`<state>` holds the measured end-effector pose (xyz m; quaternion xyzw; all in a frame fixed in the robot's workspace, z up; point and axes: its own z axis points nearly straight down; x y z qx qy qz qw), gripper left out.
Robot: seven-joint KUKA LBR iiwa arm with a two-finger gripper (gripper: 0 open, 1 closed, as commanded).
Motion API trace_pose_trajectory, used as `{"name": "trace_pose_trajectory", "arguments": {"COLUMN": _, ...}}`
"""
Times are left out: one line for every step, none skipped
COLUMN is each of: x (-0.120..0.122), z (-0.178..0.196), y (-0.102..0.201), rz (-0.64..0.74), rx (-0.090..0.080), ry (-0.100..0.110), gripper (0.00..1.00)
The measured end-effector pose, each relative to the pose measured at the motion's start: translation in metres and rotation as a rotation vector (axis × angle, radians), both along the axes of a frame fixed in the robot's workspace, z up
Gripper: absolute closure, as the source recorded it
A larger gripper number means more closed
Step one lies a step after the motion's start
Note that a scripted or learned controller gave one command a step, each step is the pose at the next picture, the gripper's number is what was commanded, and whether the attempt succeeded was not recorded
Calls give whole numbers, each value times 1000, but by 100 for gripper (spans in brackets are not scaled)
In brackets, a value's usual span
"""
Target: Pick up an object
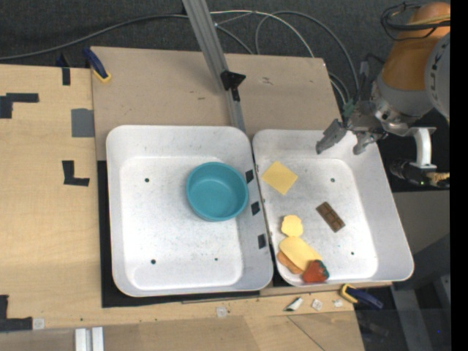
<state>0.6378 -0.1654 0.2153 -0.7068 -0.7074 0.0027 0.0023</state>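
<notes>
**Bench, 2 bins, gripper high over the right one**

Wooden bench, taped marks at left, cables trailing across the dark floor behind. 2 white bins side by side. Left bin: 1 blue bowl, upright, near the middle. Right bin: yellow square near the top-left; brown bar alone mid-bin; round yellow piece just below the square; at the bottom-left a pale yellow slab touching a red piece, with something orange under the slab.

Gripper over the right bin's top edge, fingers spread apart, nothing between them. No object lifted yet.

Handling, judged from looks only:
- All right-bin items look like small toy foods: light, stiff, likely smooth plastic, so prone to slip or skid on the bin floor.
- Square lies flat and thin; hard to get fingers under. Would pinch across 2 opposite edges.
- Bar is narrow and stands clear of neighbours: best candidate. Close across its short width, at mid-length.
- Slab and red piece are crowded against the bin corner; fingers may foul the wall.
- Bowl: rim pinch possible, but it sits well apart from the gripper.
</notes>
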Motion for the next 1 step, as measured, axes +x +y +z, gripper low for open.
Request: {"name": "trace_pose_trajectory", "arguments": {"x": -6, "z": -64, "y": -3, "rz": 0, "rx": 1, "ry": 2, "gripper": 0}}
